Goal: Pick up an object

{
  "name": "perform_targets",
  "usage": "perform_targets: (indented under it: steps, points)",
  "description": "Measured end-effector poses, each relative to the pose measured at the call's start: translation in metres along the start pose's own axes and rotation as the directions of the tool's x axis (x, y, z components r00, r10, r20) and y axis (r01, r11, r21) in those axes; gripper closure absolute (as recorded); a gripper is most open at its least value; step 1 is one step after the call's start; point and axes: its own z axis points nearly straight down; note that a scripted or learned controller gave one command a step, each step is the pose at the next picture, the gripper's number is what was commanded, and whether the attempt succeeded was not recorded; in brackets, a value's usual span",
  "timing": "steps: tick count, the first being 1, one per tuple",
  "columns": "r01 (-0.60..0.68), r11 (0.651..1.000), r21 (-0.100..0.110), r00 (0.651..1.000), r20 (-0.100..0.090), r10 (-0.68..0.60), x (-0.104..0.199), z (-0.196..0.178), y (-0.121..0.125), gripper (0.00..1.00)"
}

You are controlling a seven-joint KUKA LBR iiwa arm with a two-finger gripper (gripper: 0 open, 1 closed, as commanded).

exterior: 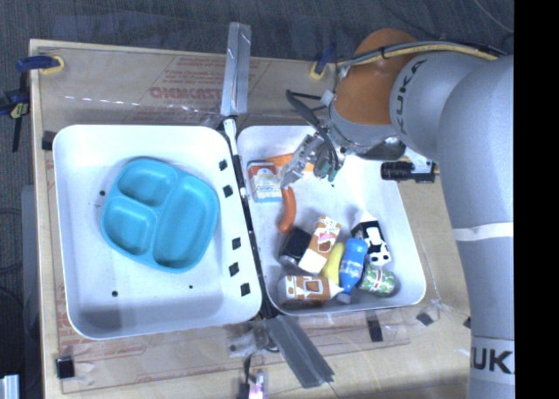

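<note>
My gripper (301, 164) hangs low in the right bin (397, 214), near its upper left corner; grip state I can't tell. An orange sausage-shaped toy (288, 208) lies just below it, other toys clustered beyond; a blue divided tray (160, 213) sits in the left bin (79, 240).

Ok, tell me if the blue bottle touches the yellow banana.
Touching. The camera view shows the blue bottle lying directly against the yellow banana, no gap between them.
</note>
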Motion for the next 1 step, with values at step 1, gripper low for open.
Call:
perform_targets:
  steps: [1]
  points:
    - [0.058,0.998,0.003,0.998,-0.003,-0.058,0.0065,-0.0814,0.0115,1.00]
